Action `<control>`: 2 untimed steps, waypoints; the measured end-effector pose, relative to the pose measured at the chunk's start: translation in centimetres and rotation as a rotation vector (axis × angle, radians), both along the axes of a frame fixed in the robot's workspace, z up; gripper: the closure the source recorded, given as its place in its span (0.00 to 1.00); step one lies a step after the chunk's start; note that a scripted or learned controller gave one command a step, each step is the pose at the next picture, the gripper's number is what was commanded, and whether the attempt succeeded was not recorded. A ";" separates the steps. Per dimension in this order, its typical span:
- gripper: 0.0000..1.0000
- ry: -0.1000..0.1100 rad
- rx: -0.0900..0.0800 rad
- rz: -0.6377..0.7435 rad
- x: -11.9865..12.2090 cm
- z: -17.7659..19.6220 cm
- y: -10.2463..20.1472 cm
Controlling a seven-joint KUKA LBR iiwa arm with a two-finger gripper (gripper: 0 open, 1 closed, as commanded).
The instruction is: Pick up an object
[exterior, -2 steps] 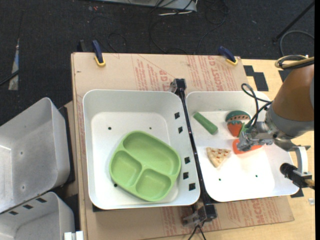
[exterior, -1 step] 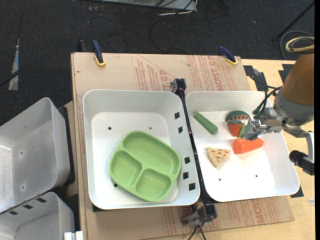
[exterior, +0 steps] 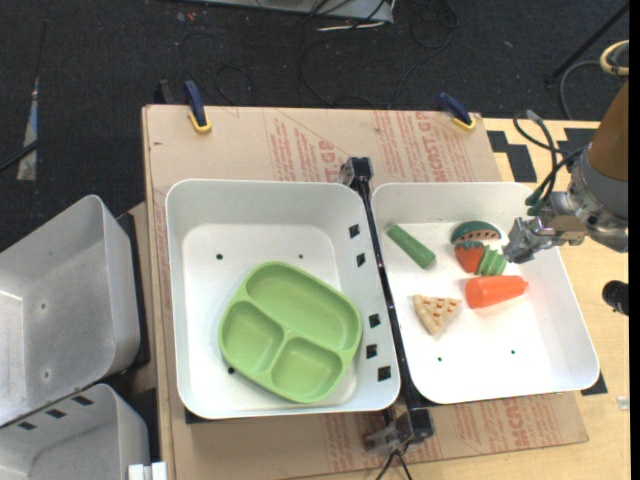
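Two shallow white bins are set side by side on the bench. In the left bin a green divided tray is laid, with three compartments. In the right bin four toy foods are scattered: a green cylinder near the left wall, a pizza-like wedge in the middle, an orange carrot with its green top, and a watermelon slice just above it. The gripper is seen beside the carrot's green top; whether it is closed cannot be told.
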State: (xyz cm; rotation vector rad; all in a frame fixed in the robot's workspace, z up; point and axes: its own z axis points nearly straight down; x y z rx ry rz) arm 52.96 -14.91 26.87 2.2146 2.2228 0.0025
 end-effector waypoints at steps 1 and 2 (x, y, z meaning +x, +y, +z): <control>1.00 0.005 0.004 0.005 -1.2 0.0 5.7; 1.00 0.005 0.003 0.005 -1.7 0.2 11.0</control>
